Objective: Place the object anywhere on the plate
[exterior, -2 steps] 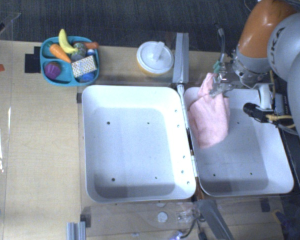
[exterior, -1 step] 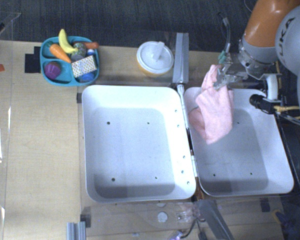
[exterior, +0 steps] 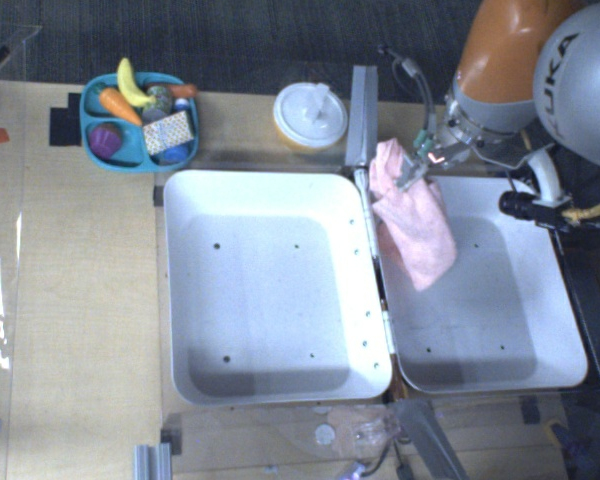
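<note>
We have the pink cloth pinched in the gripper over the right bin, carrying; next we need the plate behind the bins.

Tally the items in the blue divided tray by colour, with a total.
In the blue tray:
Yellow: 1, banana
Orange: 1, carrot
Purple: 1, round piece
Speckled pale: 1, block
Total: 4; other small bits are too unclear to count.
</note>
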You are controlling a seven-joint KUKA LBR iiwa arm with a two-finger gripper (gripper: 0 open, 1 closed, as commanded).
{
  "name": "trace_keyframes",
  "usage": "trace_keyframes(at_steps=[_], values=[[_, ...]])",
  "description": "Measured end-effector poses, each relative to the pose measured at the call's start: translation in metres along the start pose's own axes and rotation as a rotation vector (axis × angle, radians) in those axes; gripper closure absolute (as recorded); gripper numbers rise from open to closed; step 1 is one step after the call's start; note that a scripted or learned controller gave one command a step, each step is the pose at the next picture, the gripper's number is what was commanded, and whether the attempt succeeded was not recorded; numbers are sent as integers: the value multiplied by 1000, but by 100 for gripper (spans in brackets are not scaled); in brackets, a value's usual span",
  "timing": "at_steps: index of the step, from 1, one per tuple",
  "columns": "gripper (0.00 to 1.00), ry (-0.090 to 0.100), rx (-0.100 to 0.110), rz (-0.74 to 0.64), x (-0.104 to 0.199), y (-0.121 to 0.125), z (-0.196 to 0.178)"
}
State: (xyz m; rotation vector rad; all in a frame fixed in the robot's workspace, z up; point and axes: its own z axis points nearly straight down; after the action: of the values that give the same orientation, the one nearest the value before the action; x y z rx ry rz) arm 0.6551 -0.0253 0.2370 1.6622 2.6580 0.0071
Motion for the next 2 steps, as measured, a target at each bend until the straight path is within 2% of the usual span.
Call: trace_keyframes(at_steps=[1,2], values=[[100,0,-2,-402,46,5,-5],[100,1,-2,-805,101,-1,8]])
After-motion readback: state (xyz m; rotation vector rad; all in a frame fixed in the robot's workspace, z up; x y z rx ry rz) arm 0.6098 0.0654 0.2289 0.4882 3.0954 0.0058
